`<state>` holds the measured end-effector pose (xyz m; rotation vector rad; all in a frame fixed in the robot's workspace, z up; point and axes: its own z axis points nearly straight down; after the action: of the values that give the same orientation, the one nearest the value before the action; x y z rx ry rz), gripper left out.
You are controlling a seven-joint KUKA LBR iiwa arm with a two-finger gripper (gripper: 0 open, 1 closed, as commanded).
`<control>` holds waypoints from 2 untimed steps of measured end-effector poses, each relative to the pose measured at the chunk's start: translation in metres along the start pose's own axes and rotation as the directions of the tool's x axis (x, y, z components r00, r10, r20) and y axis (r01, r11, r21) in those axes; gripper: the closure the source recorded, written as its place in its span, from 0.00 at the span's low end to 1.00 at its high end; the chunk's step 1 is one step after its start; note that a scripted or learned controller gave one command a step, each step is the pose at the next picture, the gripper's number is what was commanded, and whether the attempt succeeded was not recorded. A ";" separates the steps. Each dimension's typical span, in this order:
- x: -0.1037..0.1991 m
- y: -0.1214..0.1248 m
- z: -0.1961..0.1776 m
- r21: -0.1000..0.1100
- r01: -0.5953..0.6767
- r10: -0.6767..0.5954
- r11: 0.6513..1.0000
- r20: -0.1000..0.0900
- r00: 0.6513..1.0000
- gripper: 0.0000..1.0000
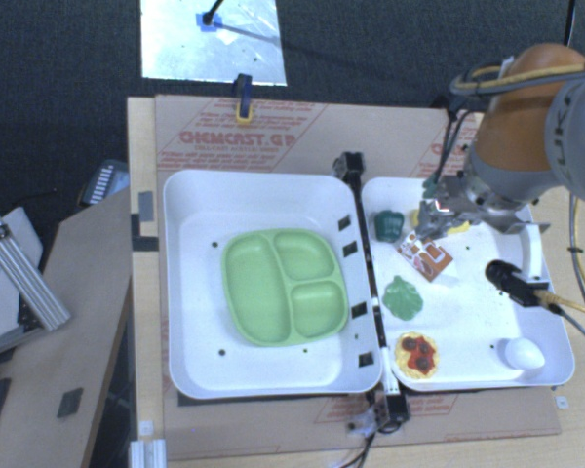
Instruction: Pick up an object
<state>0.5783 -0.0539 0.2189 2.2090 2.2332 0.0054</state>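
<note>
Fingers first: we cannot tell whether those of the gripper point(431, 226) are parted or pressed together, since the wrist and the grey arm point(556, 135) with its orange band hide them from above. We see the gripper low over the far part of the bin on the view's right point(562, 370), close to its far wall. Just in front of it, touching or nearly so, lies an orange-and-white patterned packet point(426, 257), flat on the bin floor and turned at a slant. We cannot say that anything is between the fingers. A dark green lump point(388, 224) sits just beside the gripper on the side toward the divider point(363, 261), and a small yellow piece point(457, 226) peeks out on the gripper's other side, too hidden for us to name. Nearer the camera, a lighter green leafy piece point(403, 298) lies close to the divider, well apart from the packet. Nearer still, a yellow disc with red on top point(417, 354) rests near the front wall, and a white egg-shaped thing point(523, 353) sits in the front corner on the view's right. The bin on the view's left point(190, 213) holds a pale green divided plate point(278, 286) with three compartments, lying flat about its middle. Both bins stand on a cardboard sheet point(234, 136) printed in red.
</note>
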 end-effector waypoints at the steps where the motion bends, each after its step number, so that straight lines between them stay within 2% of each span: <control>1: 0.054 -0.008 -0.009 0.001 -0.001 0.001 1.000 0.001 1.000 1.00; 2: 0.100 -0.013 -0.007 0.002 -0.001 0.001 1.000 0.000 1.000 1.00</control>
<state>0.5643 0.0464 0.2257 2.2112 2.2329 0.0032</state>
